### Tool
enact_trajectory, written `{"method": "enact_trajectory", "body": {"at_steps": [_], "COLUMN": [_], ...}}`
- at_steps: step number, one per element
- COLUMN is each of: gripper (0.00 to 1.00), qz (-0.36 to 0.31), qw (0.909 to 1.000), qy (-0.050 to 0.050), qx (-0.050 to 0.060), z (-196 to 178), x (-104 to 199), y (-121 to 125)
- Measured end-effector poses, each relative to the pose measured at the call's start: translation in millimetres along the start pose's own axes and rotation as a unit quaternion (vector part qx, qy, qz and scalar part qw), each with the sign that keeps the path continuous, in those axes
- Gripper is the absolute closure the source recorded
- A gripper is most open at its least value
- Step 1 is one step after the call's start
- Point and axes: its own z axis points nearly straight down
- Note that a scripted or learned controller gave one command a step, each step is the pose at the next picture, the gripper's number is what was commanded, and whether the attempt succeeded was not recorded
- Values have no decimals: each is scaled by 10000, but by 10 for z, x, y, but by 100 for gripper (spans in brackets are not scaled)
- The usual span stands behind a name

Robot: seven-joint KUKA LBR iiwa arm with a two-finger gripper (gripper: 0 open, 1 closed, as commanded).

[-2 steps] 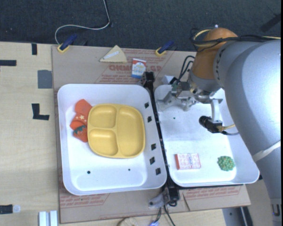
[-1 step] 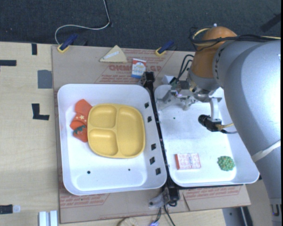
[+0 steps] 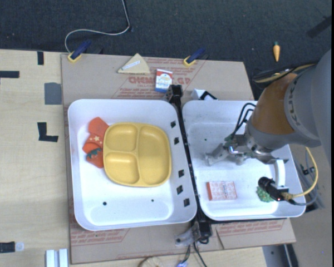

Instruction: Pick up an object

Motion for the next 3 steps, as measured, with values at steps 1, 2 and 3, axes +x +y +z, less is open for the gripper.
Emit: {"method": "enact_trajectory", "body": {"at_steps": [1, 2, 3], "gripper": [0, 0, 0], "qz": [8, -18, -24], "qw": [10000, 10000, 10000], "qy": [-17, -4, 18], "qx": [-17, -38, 0], "z": [-2, -7, -404], "x": [-896, -616, 82], "y": [-641, 62, 214]}}
